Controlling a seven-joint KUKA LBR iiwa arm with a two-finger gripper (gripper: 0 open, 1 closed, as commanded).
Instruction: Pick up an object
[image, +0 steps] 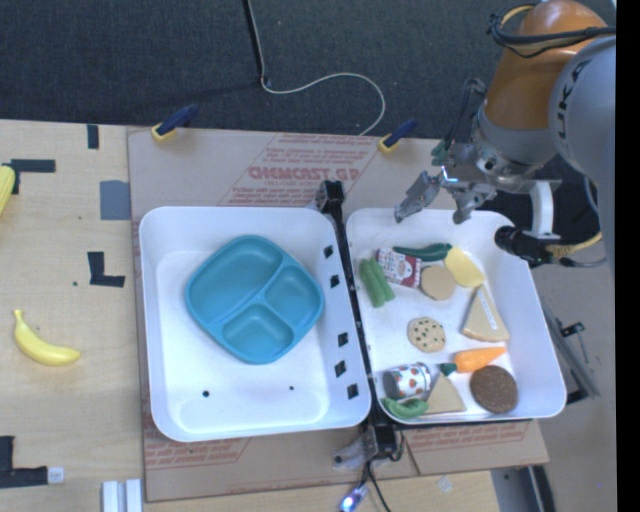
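Observation:
My gripper hangs open above the back edge of the right bin, with nothing between its two fingers. Below it in that bin lie several toy foods: a red carton, a green pickle, a dark green bean, a yellow lemon, a tan round slice, a cheese wedge, a chip cookie, a carrot, a brown patty and a small can.
The left bin holds a blue divided plate. A black divider runs between the bins. A toy banana lies on the bench at far left. A cable loops behind the bins.

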